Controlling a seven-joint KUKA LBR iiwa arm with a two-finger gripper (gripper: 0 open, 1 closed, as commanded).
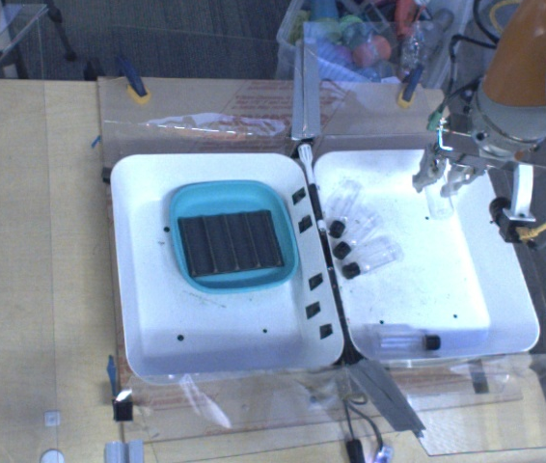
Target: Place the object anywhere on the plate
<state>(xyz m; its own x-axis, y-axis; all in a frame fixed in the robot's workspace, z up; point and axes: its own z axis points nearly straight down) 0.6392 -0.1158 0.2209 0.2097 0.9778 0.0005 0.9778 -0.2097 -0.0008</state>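
clear vial (403,340) nearest, black-capped vials (360,239) beyond, gripper (444,179) above, fingers narrowly apart, holding nothing

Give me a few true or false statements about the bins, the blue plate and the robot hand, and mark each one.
1. The blue plate sits in the left bin. True.
2. A dark ridged block lies on the plate. True.
3. The clear vials lie on the plate. False: they lie in the right bin, by the divider.
4. The hand hovers over the left bin. False: it is over the right bin's far side.
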